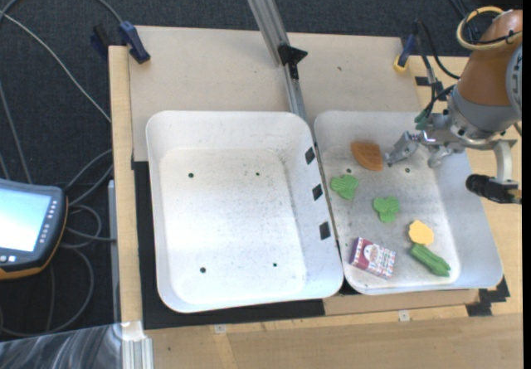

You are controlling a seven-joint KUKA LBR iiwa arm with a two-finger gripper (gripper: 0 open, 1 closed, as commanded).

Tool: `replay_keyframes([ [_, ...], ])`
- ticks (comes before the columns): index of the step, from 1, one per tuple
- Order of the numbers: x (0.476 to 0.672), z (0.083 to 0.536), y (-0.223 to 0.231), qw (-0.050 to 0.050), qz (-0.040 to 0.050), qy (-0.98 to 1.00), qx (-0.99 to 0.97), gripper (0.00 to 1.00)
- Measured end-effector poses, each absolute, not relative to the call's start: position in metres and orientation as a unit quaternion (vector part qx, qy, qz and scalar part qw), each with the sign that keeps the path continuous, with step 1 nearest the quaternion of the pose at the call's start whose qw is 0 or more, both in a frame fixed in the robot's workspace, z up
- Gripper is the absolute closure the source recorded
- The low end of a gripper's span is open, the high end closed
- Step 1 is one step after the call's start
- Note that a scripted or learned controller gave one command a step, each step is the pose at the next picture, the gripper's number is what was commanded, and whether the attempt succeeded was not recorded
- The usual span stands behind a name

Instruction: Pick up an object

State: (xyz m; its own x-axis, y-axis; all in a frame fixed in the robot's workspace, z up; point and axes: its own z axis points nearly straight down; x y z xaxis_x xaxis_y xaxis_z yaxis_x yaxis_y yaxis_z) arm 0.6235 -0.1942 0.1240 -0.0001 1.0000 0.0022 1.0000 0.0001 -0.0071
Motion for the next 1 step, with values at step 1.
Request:
replay_keyframes([
  [1,0.6261,0.1397,-0.1944,-0.001,-0.0011,-0.707,-0.707,1.00],
])
